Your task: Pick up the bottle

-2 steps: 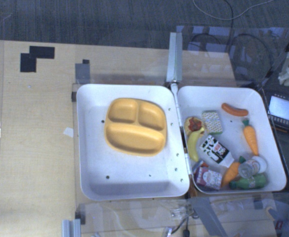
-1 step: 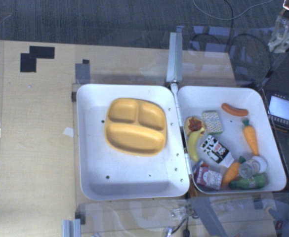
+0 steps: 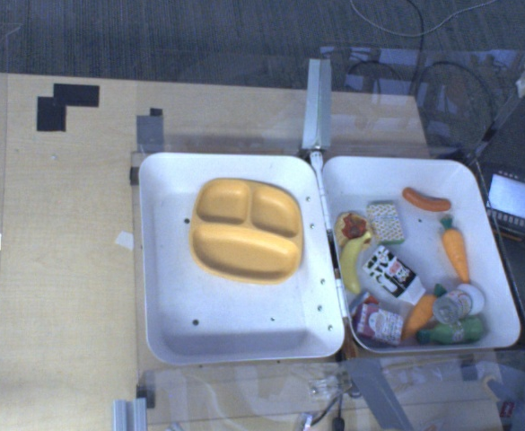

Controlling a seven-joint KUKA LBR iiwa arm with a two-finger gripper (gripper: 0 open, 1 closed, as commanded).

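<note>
The bottle point(image 3: 456, 332) looks like the green one lying on its side along the front wall of the right bin point(image 3: 491, 206), in the near right corner. A round silvery can point(image 3: 460, 302) rests right behind it and partly overlaps it. A small orange carrot point(image 3: 420, 313) leans against the bottle's left end.
The right bin also holds a sausage point(image 3: 426, 200), a larger carrot point(image 3: 456, 252), a checkered packet point(image 3: 385, 222), a banana point(image 3: 349, 266), a black-and-white carton point(image 3: 393, 273) and a red packet point(image 3: 379, 324). A yellow divided plate point(image 3: 247, 230) lies in the left bin point(image 3: 168, 268).
</note>
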